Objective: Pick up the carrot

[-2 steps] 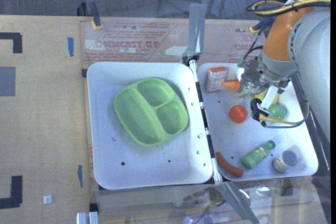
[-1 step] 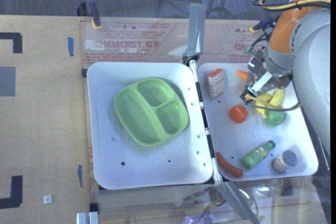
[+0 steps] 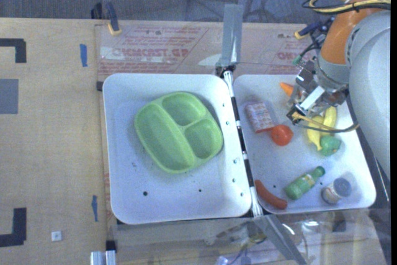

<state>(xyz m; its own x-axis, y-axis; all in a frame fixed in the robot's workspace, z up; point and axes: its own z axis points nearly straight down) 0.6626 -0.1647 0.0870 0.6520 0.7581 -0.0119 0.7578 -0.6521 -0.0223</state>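
From my feed, I see the grey arm's two-finger gripper (image 3: 302,110) hanging low over the right white plastic bin (image 3: 366,195), near its far edge. The small orange carrot (image 3: 286,88) lies just beside it, toward the bin's far left, partly hidden behind the wrist hardware; I see nothing between the fingers, and whether they are spread or closed I cannot tell. Nearby I make out a round red tomato (image 3: 281,134), a yellow banana (image 3: 325,121) and a green bottle (image 3: 304,183). The left white bin (image 3: 124,195) holds a green divided plate (image 3: 178,131).
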